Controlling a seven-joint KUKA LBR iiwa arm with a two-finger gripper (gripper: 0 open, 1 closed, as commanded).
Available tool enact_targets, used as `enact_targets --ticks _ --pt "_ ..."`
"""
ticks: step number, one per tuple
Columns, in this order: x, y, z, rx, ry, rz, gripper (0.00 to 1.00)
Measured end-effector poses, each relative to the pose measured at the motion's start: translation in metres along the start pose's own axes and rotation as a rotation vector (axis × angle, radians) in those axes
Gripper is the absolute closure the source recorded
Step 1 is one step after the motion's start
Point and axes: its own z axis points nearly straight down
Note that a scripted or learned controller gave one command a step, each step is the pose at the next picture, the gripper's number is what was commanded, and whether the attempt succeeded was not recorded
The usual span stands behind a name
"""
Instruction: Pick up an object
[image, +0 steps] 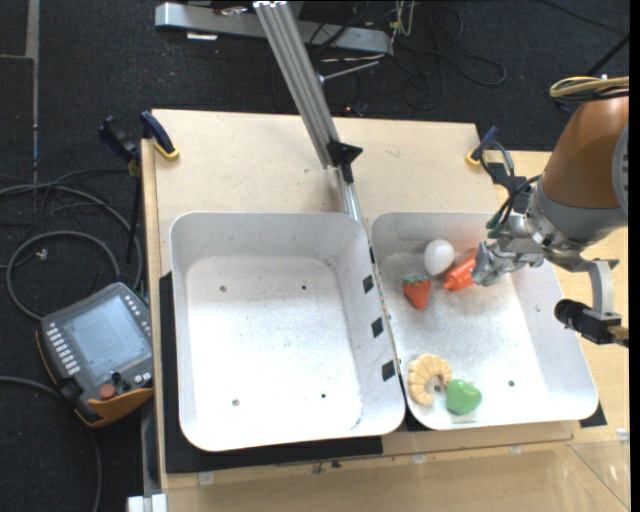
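Reaching in from the right of the camera view, the arm has its gripper (487, 266) low in the upper part of the right bin (560, 360), right against an orange object (459, 274) that lies on the bin floor. The gripper tip meets the right end of that orange piece, but the slant of the view and the small size of the tip leave it unclear whether the piece sits between the fingers or merely beside them, so I cannot tell how the gripper is set, nor call this a hold. Just left of the orange object lies a red strawberry-like piece (418, 291), and just above and between them a white egg-shaped ball (438, 256); all three cluster close together near the bin's upper left. Well apart from them, at the bin's lower left corner, a yellow corn-like piece (429, 377) touches a green object (462, 397). The left bin (200, 300) sits beside the right one on the surface (250, 160). As a judgement of progress: the approach looks done, with the gripper down at its target, yet the orange object seems to rest on the bin floor, so nothing looks lifted. What remains is securing a firm grip and raising the piece clear of the bin, and the crowding ball and strawberry may get nudged in the process.
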Motion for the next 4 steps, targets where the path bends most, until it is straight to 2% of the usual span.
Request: enact_targets --ticks 1,3,4 --pt "0.051 -0.011 -0.01 0.004 0.003 -0.006 1.0" --pt "0.145 -0.01 -0.018 0.004 0.003 -0.007 1.0" --pt "0.206 -0.017 -0.027 0.003 0.003 -0.009 1.0"
